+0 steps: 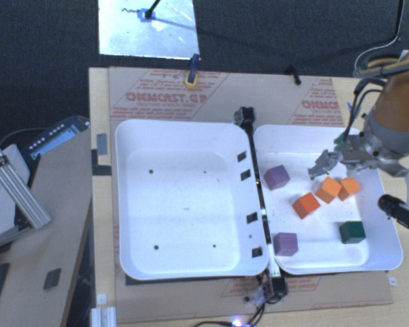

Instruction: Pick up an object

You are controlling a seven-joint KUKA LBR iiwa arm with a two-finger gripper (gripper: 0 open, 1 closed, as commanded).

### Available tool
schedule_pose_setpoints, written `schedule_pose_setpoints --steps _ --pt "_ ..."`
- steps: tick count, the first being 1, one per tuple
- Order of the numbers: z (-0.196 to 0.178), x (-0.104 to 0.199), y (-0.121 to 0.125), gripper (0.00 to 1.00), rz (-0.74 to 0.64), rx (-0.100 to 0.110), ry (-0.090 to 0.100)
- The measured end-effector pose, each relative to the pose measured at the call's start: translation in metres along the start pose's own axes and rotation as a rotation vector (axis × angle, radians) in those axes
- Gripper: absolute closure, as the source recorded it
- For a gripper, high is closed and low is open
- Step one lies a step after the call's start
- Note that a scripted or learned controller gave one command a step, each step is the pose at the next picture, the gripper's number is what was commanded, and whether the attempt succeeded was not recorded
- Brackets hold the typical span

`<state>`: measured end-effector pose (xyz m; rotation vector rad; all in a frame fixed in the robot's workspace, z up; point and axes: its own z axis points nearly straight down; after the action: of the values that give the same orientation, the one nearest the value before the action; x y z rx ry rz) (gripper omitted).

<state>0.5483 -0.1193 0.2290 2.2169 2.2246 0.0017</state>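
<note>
Several small blocks lie in the right bin (378,254). A purple block (277,177) sits near its left wall and a second purple block (285,243) near the front left corner. Three orange blocks (305,204) (328,190) (350,186) cluster in the middle, with a dark green block (352,231) toward the front right. My gripper (322,164) hangs over the right bin, just above and left of the orange cluster and to the right of the upper purple block. I see nothing held in it.
The left bin (129,182) lies beside the right one, with a black divider strip (255,196) between them. The grey and orange arm (395,107) covers the right bin's far right corner. A cardboard sheet (163,94) lies under both bins.
</note>
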Motion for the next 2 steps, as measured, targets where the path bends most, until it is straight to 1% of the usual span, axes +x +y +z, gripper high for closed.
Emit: schedule_pose_setpoints --steps 1,2 --pt "0.119 -0.025 0.016 0.00 0.000 -0.032 -0.011" --pt "0.126 -0.025 -0.010 0.00 0.000 -0.033 -0.015"
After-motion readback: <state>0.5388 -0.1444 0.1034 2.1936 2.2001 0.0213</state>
